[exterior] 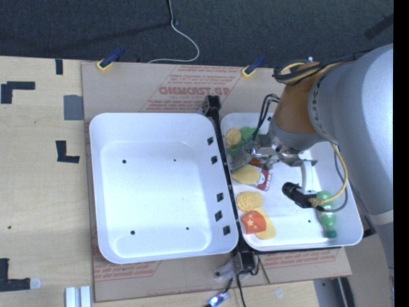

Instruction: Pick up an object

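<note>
The end effector sits low in the right bin near its left wall, over a cluster of yellow, green and red pieces; whether it grips anything cannot be told. Closest lies a small red-and-white item, long axis roughly up-down in view. The left bin adjoins on the counter.

A: Arm look?
B: Bulky, smooth, light grey shell, rounded like a big drum at the right. Orange band above the wrist, dull copper-orange.
A: Cables?
B: Yellow cable loops on top by the orange band, another yellow one curves down the side. Thin dark wire near the wrist too.
A: End piece?
B: Gripper is silver-grey metal, small, boxy. Details blurry.
A: Markings, screws?
B: Can't make any out.
</note>
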`<state>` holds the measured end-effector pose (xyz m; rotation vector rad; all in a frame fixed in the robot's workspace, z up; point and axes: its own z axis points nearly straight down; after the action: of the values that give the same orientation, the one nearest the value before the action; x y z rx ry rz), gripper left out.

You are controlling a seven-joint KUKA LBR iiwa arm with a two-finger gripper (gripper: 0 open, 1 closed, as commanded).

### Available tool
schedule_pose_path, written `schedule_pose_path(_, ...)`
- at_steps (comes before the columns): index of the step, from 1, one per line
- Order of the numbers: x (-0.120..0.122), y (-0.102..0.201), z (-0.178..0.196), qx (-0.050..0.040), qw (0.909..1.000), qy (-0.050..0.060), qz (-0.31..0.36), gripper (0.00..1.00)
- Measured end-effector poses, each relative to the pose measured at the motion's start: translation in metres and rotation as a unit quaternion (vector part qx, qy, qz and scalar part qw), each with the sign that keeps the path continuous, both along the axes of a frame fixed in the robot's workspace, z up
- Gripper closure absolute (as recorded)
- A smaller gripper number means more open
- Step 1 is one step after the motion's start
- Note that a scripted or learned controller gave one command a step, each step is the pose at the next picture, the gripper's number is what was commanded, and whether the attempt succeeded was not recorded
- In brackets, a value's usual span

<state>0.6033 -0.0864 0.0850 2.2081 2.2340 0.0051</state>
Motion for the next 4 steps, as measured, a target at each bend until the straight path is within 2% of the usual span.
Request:
schedule_pose_path(1, -0.002, -0.007, 0.011, -0.0008, 1.0, 0.002, -0.005, 1.0)
schedule_pose_path(2, 0.034, -0.028, -0.002, -0.0012, 1.0, 0.001, -0.005, 1.0)
schedule_pose_path(3, 0.065, 0.069, 0.107, 0.0006, 1.0, -0.005, 0.0, 1.0)
schedule_pose_path(4, 0.066, 0.165, 0.268, 0.0008, 1.0, -0.007, 0.0, 1.0)
